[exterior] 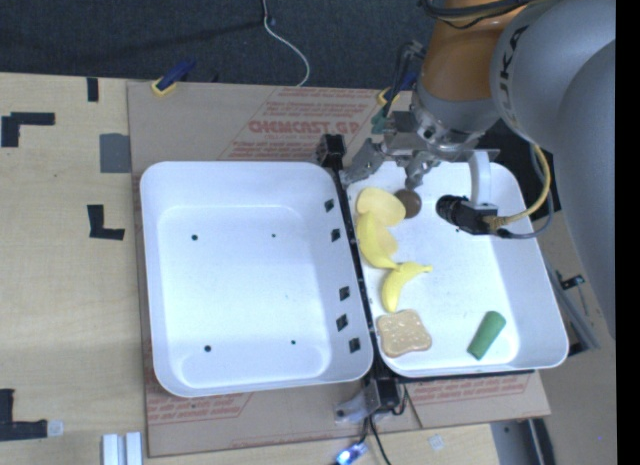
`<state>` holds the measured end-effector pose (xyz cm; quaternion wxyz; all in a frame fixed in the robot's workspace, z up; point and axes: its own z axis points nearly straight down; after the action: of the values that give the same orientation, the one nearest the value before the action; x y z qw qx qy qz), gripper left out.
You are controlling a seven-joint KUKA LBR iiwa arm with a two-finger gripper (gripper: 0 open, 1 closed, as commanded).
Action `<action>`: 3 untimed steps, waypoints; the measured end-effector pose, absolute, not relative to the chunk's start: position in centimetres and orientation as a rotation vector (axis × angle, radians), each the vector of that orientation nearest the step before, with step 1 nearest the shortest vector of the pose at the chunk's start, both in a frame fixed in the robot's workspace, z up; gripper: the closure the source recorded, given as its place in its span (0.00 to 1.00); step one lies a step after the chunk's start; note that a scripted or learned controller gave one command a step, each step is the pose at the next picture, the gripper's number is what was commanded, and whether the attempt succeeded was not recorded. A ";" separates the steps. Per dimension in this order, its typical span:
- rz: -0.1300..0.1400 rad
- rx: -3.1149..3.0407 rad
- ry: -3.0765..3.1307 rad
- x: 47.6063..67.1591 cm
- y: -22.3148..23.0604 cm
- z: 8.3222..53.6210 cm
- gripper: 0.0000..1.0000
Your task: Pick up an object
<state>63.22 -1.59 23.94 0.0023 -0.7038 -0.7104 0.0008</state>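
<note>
The gripper (398,185) hangs at the right bin's (520,348) far left corner, whether open or shut I cannot tell; a pale yellow object (378,221) lies just beneath it; nearer the camera, banana (400,281), toast slice (403,333), green cylinder (488,335).

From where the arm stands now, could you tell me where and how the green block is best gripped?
Probably across the short sides of the green block, at its middle, coming straight down. It lies flat and slanted in the right bin, apart from the toast and banana, so both long faces are free.
</note>
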 end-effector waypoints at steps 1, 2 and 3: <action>-0.022 -2.211 -2.242 62.5 8.8 39.1 0.00; 0.004 -2.216 -2.226 62.4 8.1 39.1 1.00; -0.022 -2.223 -2.234 64.9 10.8 53.5 1.00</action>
<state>64.92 10.84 53.51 -0.0051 -0.7053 -0.7088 -0.0068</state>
